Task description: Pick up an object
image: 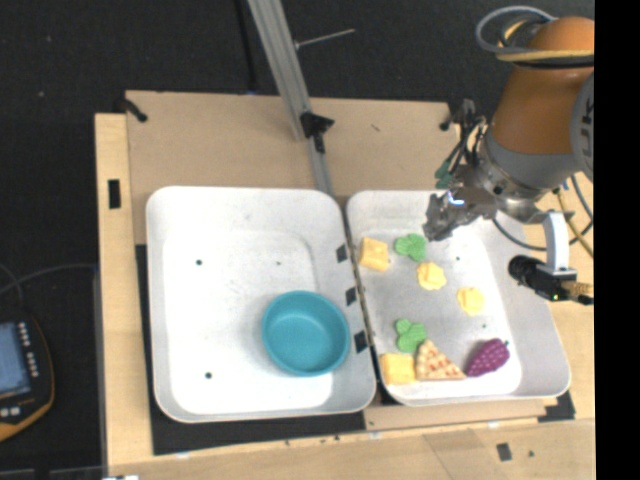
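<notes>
The right bin (520, 298) holds several toy foods: a yellow cheese piece (375, 256), a green piece (409, 246), two small yellow pieces (431, 276) (471, 300), a green broccoli-like piece (408, 336), a pizza slice (437, 362), a yellow block (397, 369) and purple grapes (488, 356). My gripper (440, 223) hangs over the bin's back part, just right of and above the green piece. Nothing shows between its fingers.
The left bin (200, 258) holds a teal bowl (305, 331) near its front right. A grey metal pole (285, 68) slants from the top down to the bins' shared back edge. A black device (20, 363) lies off the bench at the left.
</notes>
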Robot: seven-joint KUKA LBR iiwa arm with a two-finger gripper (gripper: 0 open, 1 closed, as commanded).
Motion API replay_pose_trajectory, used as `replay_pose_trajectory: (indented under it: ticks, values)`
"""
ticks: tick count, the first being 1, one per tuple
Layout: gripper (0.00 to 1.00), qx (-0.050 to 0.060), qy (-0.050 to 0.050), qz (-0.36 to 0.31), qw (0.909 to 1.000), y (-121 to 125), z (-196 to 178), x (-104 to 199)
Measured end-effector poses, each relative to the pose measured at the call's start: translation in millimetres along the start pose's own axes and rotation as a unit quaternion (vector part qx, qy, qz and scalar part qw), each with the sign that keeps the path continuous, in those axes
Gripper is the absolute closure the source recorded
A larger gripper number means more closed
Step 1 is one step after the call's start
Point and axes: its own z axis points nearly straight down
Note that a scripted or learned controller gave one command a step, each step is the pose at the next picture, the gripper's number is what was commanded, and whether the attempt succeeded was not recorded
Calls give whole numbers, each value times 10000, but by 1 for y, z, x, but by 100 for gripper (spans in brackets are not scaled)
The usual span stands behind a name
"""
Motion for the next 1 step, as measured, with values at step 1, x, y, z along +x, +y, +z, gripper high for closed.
replay_pose_trajectory:
  ticks: [1]
  values:
    - [100, 2, 0, 2, 10000, -10, 0, 49]
